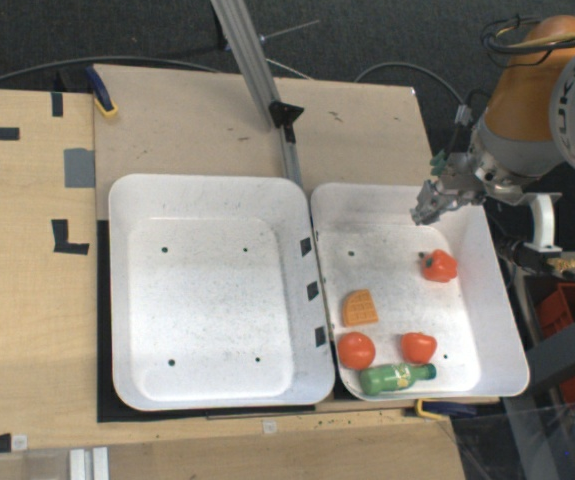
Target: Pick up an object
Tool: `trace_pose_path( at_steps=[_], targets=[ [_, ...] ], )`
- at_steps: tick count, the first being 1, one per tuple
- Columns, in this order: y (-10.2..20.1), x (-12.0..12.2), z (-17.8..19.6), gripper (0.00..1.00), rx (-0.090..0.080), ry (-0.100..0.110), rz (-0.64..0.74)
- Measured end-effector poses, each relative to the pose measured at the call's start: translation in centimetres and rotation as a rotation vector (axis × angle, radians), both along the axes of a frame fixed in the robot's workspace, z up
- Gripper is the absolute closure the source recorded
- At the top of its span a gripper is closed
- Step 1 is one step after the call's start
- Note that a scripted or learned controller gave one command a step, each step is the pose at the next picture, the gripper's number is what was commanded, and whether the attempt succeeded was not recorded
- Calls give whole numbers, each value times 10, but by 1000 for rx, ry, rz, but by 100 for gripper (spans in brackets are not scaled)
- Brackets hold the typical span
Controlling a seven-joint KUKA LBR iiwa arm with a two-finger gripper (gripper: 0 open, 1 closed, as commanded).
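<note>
Objects for picking lie in the right bin (487,268): nearest, a green bottle (397,376) with its long axis running left-right, then two red tomatoes (357,350) (419,347), an orange waffle (360,308), and farther right a red pepper (439,266). That pepper lies just near of the pincer (429,208), which hovers over the bin's far edge; whether it is open or closed I cannot tell.

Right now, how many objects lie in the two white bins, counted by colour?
Red round toy fruits or vegetables: 3
Orange square waffle-like piece: 1
Green plastic bottle: 1
Total: 5, all in the right-hand bin.
</note>
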State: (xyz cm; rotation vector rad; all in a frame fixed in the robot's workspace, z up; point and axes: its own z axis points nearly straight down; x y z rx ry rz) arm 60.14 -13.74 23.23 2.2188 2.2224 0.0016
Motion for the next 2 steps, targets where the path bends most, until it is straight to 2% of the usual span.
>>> trace_pose_path(
  at_steps=[1,2],
  targets=[
    [55,-5,-12,100,2,4,4],
    [102,-11,-4,100,2,4,5]
  ],
)
